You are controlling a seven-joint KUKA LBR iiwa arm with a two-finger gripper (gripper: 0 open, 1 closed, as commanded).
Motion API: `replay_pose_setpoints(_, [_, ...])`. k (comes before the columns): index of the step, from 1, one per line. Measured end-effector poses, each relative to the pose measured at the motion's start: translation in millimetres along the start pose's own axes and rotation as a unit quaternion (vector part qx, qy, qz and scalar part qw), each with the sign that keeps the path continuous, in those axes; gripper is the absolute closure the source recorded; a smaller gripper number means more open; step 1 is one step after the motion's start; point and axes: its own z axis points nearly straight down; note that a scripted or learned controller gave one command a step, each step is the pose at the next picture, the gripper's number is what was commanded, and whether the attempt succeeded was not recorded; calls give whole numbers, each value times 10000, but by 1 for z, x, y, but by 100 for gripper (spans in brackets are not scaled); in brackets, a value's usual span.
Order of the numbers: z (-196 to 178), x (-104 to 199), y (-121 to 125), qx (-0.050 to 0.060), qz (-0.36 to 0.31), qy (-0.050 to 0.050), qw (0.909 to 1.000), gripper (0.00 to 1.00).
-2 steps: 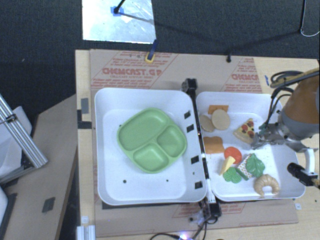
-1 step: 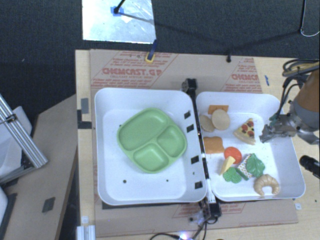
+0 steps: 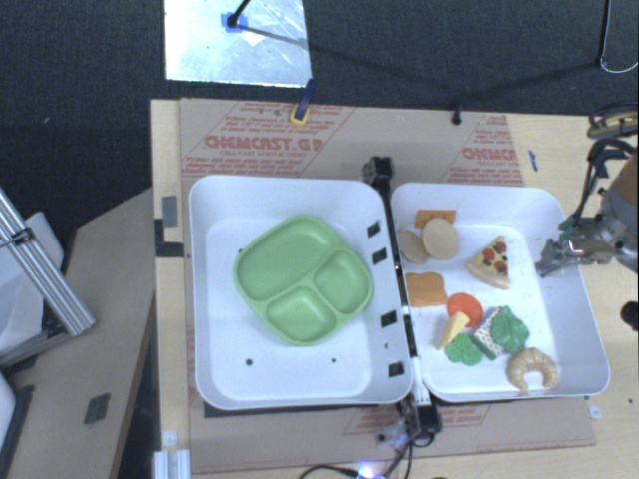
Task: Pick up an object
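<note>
The right bin point(image 3: 574, 312) holds several toy foods. A pizza slice point(image 3: 491, 260) lies near its right side, and a round biscuit point(image 3: 440, 238) and a brown cracker point(image 3: 435, 218) lie at the back. A slice of toast point(image 3: 426, 288), a red tomato point(image 3: 465, 306) and a yellow wedge point(image 3: 455, 327) sit in the middle. Green broccoli point(image 3: 511, 327) and a croissant point(image 3: 532, 367) are at the front. My gripper point(image 3: 555, 256) hangs over the bin's right rim, to the right of the pizza slice and apart from it, with nothing visibly held.
The left bin point(image 3: 215, 357) bears a green divided plate point(image 3: 300, 279). A black hinge strip point(image 3: 394, 287) runs between the bins. A shiny foil sheet point(image 3: 237, 28) lies beyond the bench's back edge.
</note>
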Motion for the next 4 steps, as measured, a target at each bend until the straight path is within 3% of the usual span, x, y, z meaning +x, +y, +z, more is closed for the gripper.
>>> replay_pose_setpoints(1, [-28, 0, 0, -4, -9, -2, 10000, 100])
replay_pose_setpoints(3, [-40, 88, 14, -6, -5, -1, 10000, 100])
replay_pose_setpoints(4, [-28, 126, 25, -11, -3, -5, 10000, 100])
